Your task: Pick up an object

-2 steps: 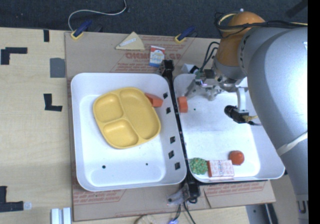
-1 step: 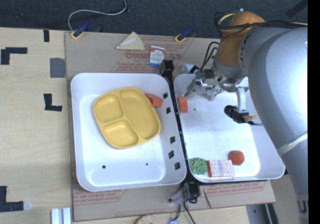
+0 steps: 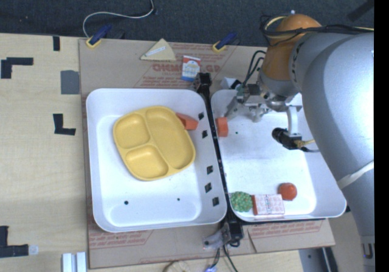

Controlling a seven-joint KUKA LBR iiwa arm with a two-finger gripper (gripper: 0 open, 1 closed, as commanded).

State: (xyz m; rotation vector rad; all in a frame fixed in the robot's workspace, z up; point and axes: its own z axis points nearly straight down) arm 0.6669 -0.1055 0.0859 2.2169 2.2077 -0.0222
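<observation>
My gripper [image 3: 239, 104] hangs over the far left corner of the right bin [image 3: 267, 161], under the orange band of the arm. A small orange block [image 3: 222, 126] lies just below and left of it, against the divider between the bins, apart from the gripper as far as I can see. Along the right bin's near edge lie a red ball [image 3: 287, 190], a green round object [image 3: 241, 201] and a red-and-white packet [image 3: 268, 204]. The left bin [image 3: 103, 204] holds a yellow divided plate [image 3: 153, 142] with a small orange piece [image 3: 189, 122] at its far right rim.
The arm's grey body covers the right side of the right bin. A black cable end [image 3: 285, 137] hangs over that bin's right middle. Behind the bins on the cardboard stand a small red-and-white carton [image 3: 191, 69] and a pale wedge [image 3: 159, 50].
</observation>
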